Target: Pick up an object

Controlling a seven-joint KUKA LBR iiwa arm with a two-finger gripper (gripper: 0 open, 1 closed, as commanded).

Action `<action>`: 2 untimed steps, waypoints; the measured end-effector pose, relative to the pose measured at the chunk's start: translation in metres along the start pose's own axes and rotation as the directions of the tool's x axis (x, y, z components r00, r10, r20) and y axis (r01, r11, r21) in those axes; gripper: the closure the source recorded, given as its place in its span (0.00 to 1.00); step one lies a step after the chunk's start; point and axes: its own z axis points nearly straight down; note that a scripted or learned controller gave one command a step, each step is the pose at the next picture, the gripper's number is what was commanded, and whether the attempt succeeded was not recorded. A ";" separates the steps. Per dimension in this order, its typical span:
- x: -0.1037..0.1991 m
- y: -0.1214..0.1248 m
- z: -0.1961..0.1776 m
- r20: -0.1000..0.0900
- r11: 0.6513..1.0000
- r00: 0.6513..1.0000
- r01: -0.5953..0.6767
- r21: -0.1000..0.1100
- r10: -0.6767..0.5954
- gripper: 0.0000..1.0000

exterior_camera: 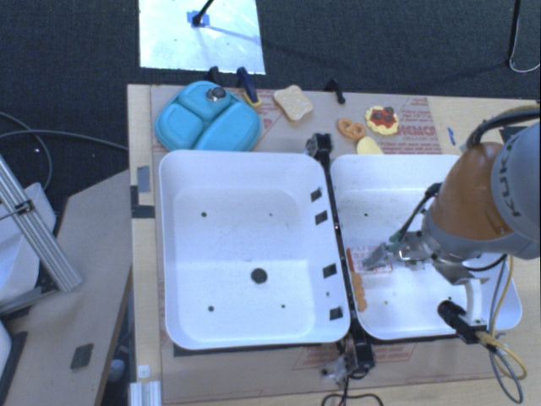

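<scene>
Apparently mid-reach, the jaws (378, 258) sit low in the right bin (380, 184), just above a fry (359, 292); their state cannot be told. Next: close on something and lift.

arm (499, 201) cut off at right edge

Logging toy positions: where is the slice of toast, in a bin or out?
Out. The toast lies on the bench behind the left bin.

You've got 2 white bins (245, 172), 1 blue plate (207, 118), 1 toast slice (293, 102), 1 pretzel (350, 128), 1 mini pizza (382, 119).
</scene>
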 end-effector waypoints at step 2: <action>-0.087 0.036 -0.026 -0.002 1.000 1.000 0.003 0.013 -0.003 1.00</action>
